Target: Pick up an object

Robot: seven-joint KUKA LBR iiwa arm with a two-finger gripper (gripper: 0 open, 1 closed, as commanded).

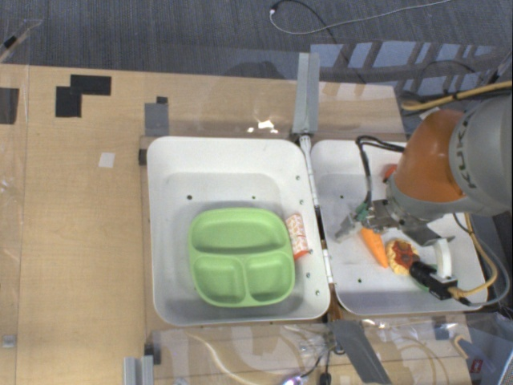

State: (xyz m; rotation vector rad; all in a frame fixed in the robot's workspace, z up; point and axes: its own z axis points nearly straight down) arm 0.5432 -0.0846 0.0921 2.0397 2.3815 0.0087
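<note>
Carrot point(374, 245) lies unlifted in the right bin point(345, 175), lower right of frame; gripper point(362, 215) above it, grip state indeterminable.

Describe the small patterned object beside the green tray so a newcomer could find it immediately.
Look in the left white bin, which holds a green divided tray. Against the tray's right edge lies a small oblong packet, pale with reddish speckles and an orange-red lower end, the bin's only loose item besides the tray.

A light wooden bench point(72, 239) marked with 3 black patches point(80, 93) meets dark grey carpet point(160, 14) at the top, where a thin black cable point(321, 22) loops across the floor.
</note>
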